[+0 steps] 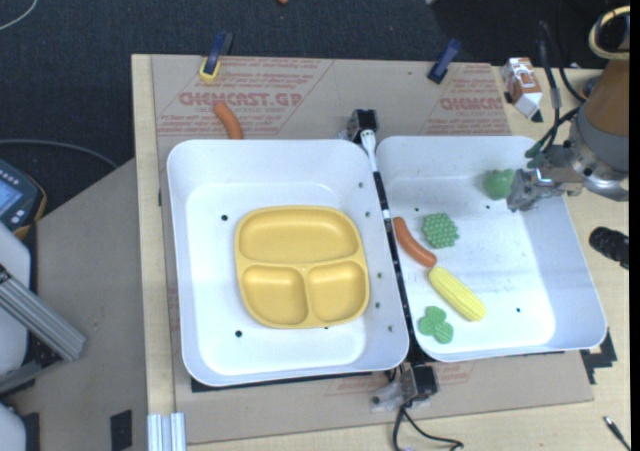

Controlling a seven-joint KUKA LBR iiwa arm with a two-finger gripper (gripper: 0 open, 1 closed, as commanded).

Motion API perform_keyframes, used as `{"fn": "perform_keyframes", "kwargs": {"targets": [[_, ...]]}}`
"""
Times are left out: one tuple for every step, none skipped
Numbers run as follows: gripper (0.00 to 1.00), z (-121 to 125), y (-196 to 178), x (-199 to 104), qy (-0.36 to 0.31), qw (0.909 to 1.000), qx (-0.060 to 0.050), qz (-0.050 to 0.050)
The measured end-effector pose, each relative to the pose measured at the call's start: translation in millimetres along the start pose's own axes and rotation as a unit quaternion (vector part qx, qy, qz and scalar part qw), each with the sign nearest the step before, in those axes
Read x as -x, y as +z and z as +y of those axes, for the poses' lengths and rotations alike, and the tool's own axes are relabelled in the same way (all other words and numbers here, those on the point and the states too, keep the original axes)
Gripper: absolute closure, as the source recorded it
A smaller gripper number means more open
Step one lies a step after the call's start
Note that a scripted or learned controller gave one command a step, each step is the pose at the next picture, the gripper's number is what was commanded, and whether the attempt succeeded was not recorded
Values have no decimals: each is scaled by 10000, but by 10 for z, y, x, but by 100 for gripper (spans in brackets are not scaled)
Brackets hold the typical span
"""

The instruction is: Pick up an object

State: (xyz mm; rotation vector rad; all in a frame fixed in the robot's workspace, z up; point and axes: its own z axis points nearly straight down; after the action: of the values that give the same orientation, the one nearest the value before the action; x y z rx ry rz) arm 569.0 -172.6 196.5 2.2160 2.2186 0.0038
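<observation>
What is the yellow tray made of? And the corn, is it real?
The yellow tray looks like smooth moulded plastic: one even colour, rounded compartments and a soft sheen. The corn is probably toy plastic too: its yellow is very bright and uniform and its shape tidy, though it is too small here to be sure. Both bins, like the left bin, look like glossy white plastic.

Divided tray [300, 266] in left bin [190, 239]; corn [457, 293] in right bin [560, 279].
</observation>
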Motion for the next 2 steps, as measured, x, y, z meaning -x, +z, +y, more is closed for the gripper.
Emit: {"fn": "perform_keyframes", "kwargs": {"targets": [[100,14,-307,3,-1,10000,1,0],[100,178,-403,-546,-22,10000,-8,10]]}}
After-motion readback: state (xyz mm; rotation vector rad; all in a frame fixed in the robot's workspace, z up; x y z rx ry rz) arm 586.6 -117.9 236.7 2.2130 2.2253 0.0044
